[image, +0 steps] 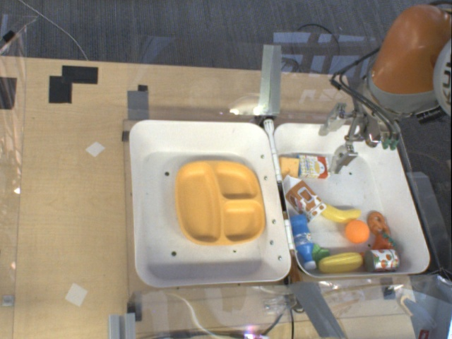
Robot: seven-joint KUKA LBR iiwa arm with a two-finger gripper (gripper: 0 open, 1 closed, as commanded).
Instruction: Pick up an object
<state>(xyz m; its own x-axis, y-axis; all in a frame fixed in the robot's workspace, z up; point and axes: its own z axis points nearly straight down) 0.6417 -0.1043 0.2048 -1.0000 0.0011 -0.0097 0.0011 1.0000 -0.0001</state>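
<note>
Approach step: two-finger metal claw (345, 155) hangs empty, fingers seemingly parted, though that cannot be confirmed. Nearest target, a white-and-yellow printed food packet (305, 166), lies just left. A leftward shift and descent are needed.

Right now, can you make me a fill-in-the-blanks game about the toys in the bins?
1. The tray in the left bin is ____ in colour.
2. The orange ball lies in the ____ bin.
3. The tray has ____ compartments.
4. The end effector hangs over the ____ bin.

Missing words: yellow; right; three; right
</note>
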